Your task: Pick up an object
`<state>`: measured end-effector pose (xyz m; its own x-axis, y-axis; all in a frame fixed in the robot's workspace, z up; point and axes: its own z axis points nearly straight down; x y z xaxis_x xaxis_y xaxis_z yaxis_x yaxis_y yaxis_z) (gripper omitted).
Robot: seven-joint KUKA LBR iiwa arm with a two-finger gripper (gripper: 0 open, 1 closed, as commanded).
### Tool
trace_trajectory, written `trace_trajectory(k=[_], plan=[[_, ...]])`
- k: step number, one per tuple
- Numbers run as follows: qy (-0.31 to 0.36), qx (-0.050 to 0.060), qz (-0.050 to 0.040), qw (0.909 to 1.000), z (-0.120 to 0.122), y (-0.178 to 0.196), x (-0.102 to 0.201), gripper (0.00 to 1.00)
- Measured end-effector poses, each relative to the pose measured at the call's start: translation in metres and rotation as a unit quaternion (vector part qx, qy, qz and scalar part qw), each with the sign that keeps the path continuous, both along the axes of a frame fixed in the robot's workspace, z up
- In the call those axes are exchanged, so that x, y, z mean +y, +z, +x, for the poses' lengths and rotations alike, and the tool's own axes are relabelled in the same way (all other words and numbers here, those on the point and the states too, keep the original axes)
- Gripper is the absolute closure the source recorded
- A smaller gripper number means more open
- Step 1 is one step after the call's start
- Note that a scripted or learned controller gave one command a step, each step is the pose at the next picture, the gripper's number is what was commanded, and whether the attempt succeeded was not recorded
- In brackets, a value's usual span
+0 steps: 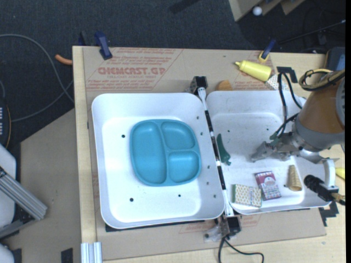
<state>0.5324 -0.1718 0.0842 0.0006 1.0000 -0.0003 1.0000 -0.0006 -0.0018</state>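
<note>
In the right bin [241, 106] my gripper [261, 152] hangs low over the white floor, near the middle, with the grey and orange arm [321, 119] reaching in from the right. A dark green object [222, 150] lies to its left by the bin's left wall, apart from it. Toward the front lie a red and white packet [267, 184], a tan cone-shaped object [295, 177] and a flat tan and green piece [247, 195]. Nothing is visible in the gripper.
The left bin [109, 201] holds a blue divided plate [164, 151]. On the bench behind the right bin lie a yellow object [253, 68] and a small orange thing [223, 85]. Blue clamps [102, 45] stand at the bench's back edge. Black cables [284, 100] run along the arm.
</note>
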Motion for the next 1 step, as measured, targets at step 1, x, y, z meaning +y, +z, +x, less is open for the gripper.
trace_trajectory(k=[1], plan=[[0.003,0.000,0.0074,1.0000,-0.0512,0.0010,-0.0392,0.00]])
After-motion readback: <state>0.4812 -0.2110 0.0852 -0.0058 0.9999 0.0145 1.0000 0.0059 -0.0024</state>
